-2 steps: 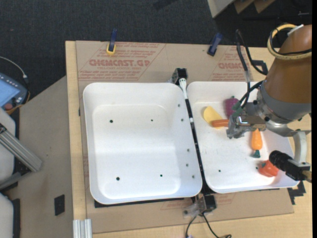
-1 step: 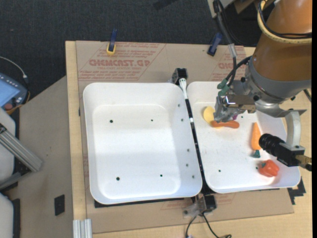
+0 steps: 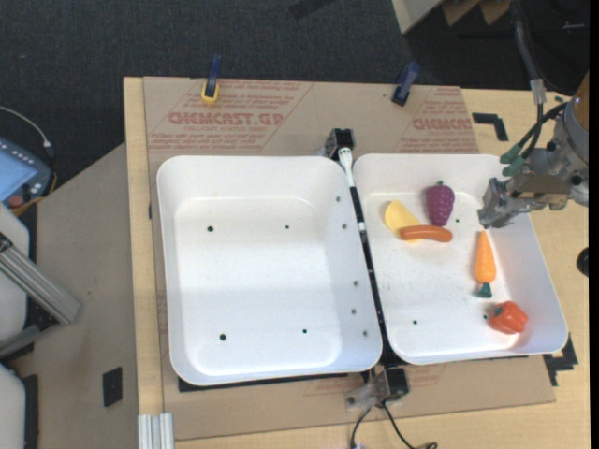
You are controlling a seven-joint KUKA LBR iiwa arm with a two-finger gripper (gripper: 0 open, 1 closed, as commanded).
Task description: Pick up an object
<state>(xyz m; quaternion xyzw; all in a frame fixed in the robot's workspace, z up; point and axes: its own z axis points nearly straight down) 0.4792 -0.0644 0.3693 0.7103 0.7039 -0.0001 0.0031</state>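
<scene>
Gripper (image 3: 496, 209) sits over the right bin (image 3: 552, 288), near its far right wall, just above the top of the carrot (image 3: 484, 258). I cannot tell its opening from this slant; the tips merge into one dark grey mass, and nothing shows between them. I log it as empty-handed as far as I can see.

Candidates, all in the right bin: carrot lying roughly lengthwise, green stub toward me; grape bunch (image 3: 439, 202) to the gripper's left; yellow piece (image 3: 399, 215) touching a sausage (image 3: 426, 235) just below it; red pepper (image 3: 507, 317) near the front right corner. Left bin (image 3: 187, 204) carries nothing worth a try.

Nearest target is the carrot, so I take that as the step in hand.

How I would do it well:
- Shift toward me along the carrot so the close falls on its thick middle, not the narrow top end, which I expect would squirt out.
- Turn the wrist so the jaws close across the short axis.
- Go down straight, stopping short of the bin floor.
- Mind the right wall: the carrot lies near it, and the outer finger could catch the rim.
- Lift slowly; judge the grasp only once the carrot is seen clear of the floor.

Risk: smooth tapered plastic, likely to roll.
</scene>
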